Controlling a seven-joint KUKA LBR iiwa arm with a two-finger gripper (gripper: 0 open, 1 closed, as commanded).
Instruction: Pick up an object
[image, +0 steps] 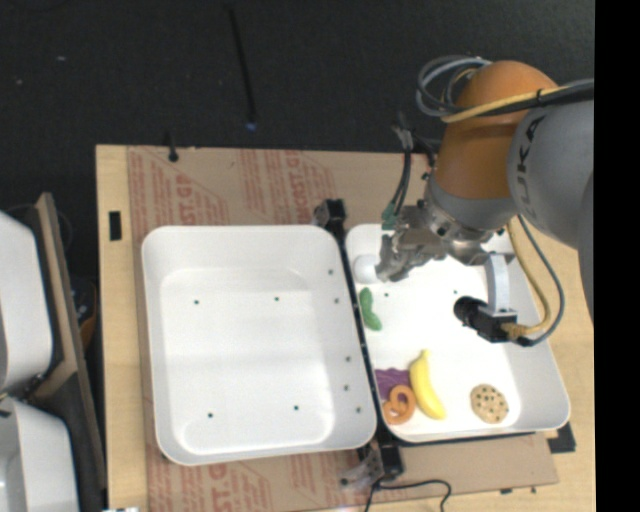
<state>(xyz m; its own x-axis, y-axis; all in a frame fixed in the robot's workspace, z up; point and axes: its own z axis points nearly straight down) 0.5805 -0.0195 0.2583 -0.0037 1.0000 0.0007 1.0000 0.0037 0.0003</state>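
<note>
The right bin (530, 395) holds a green pickle-shaped piece (370, 309) near its left wall, a yellow banana (427, 384), an orange ring (400, 405) on a purple piece (389, 379), and a round cookie (489, 402) at the front right. My gripper (392, 262) hangs over the bin's back left corner, above and slightly right of the green piece. Nothing shows between its fingers.
The left bin (160, 300) sits beside the right one, their walls touching. A black fitting (482, 317) with a cable hangs from the arm over the right bin's middle. Brown cardboard (230, 185) lies under both bins.
</note>
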